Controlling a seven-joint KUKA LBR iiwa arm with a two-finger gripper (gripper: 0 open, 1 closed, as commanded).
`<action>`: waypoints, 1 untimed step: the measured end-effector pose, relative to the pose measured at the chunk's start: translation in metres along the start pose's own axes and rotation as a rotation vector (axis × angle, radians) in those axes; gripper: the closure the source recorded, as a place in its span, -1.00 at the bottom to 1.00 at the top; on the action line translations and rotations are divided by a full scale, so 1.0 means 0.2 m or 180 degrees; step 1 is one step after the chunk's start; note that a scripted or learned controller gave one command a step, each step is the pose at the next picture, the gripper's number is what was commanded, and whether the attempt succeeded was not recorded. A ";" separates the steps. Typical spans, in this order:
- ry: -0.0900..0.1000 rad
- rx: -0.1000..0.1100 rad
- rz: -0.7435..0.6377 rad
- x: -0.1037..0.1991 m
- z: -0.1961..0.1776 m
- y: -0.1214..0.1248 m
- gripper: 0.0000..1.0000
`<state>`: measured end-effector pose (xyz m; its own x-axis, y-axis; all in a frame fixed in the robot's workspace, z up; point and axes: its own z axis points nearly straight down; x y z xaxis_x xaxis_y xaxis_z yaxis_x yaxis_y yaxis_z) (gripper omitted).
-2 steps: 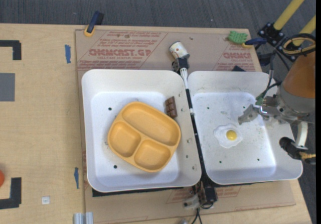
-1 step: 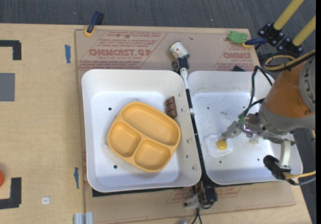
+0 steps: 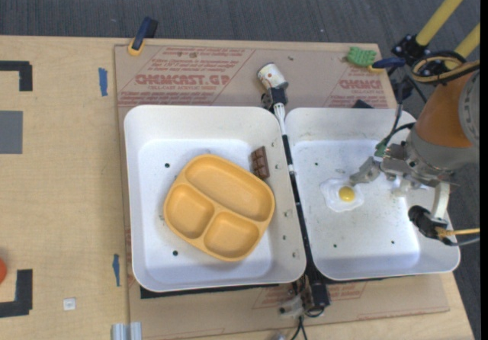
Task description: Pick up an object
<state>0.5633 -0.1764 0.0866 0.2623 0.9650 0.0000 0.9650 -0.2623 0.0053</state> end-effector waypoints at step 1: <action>0.0074 0.0021 -0.0307 -0.03 0.00 0.15 -1.00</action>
<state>0.5911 -0.1909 0.0869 0.1679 0.9855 0.0232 0.9858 -0.1679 -0.0001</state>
